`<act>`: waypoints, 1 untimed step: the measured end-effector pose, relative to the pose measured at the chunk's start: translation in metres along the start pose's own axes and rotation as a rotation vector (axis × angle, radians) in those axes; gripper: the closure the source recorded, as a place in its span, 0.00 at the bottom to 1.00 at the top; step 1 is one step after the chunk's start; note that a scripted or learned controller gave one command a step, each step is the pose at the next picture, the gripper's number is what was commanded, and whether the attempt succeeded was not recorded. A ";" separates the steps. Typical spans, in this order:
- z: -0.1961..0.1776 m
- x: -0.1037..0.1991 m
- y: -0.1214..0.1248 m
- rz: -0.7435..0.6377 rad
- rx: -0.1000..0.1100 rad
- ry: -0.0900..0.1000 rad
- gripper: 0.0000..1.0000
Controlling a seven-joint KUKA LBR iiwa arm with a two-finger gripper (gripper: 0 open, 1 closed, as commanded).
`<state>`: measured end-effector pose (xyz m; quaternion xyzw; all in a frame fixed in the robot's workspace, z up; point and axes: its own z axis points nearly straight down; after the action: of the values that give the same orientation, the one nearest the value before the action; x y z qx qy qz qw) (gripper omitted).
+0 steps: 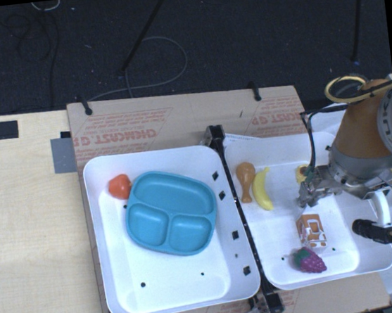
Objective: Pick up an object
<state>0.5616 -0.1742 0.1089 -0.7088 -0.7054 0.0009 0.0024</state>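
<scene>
the grey two-finger gripper (310, 197), its state impossible to tell, hung right of centre above a small orange-and-white printed box (311, 231), seemingly light, stiff, best pinched across its narrow sides.

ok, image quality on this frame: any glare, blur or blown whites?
Camera view: soft overall; white bins bright, near blown, with faint shadows; the tool is smeared and murky against the arm; the box print is unreadable; dark floor at the top keeps little detail.

Claw (309, 198) hovers above orange-white box (311, 231) in right bin (285, 247)
</scene>
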 end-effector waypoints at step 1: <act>-0.045 0.001 -0.006 0.001 -0.006 -0.002 1.00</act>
<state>0.5555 -0.1737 0.1535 -0.7091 -0.7052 -0.0003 -0.0005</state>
